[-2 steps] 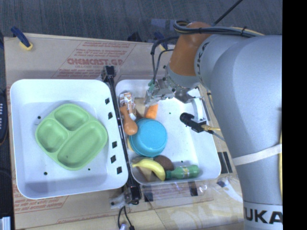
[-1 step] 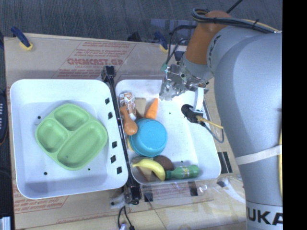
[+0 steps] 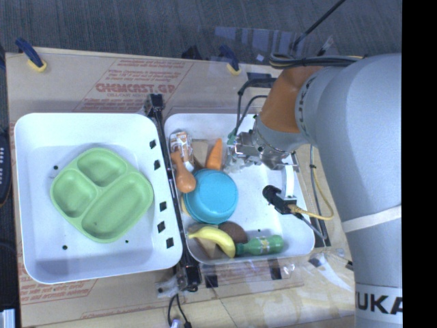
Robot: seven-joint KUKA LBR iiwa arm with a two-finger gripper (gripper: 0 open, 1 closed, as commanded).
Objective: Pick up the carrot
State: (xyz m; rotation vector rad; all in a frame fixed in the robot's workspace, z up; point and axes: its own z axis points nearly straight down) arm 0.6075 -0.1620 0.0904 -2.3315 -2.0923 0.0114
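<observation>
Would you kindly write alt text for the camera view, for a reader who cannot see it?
A grey robot arm reaches from the right, its gripper just beside an orange carrot in the right bin, which also holds a blue bowl, a banana and a green bottle. The left bin holds a green divided plate.

Two bins sit side by side on the bench: the left bin holds a divided plate near its middle. In the right bin, a bowl lies left of centre. The carrot lies just behind the bowl, with the gripper just to its right. A bottle lies along the left wall beside the carrot. In front of the bowl lie a banana, a round fruit touching it, and a second bottle further right.
</observation>
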